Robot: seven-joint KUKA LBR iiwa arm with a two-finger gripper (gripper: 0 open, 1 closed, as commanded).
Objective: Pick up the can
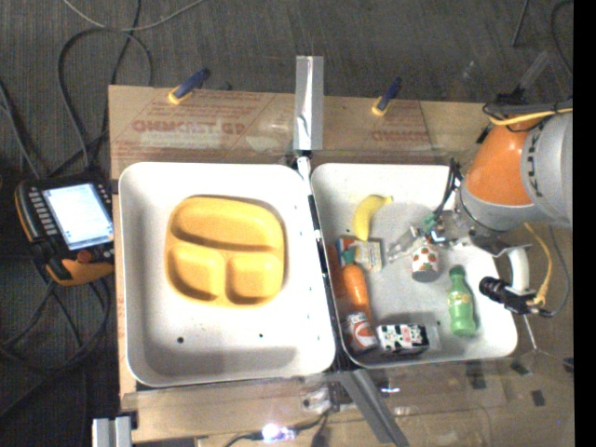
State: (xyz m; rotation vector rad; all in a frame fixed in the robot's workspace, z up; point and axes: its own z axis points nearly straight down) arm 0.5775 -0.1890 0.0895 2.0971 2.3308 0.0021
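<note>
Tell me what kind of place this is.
Likely a robotics lab bench: two shallow white bins clamped on cardboard, a grey arm with an orange band, a handheld control pendant with a lit screen, cables across the carpet.

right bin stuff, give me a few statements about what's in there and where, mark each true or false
1. A banana lies in the right bin. True.
2. The yellow divided tray sits in the right bin. False: it is in the left bin.
3. The green bottle lies at the far left of the right bin. False: it is toward that bin's right side, right of the small red-and-white can.
4. The claw is over the right bin, close above that can. True.
5. An orange bottle lies along the right bin's left wall. True.
6. The black-and-white carton lies beside the banana. False: it is near the bin's front edge, well away from the banana.
</note>
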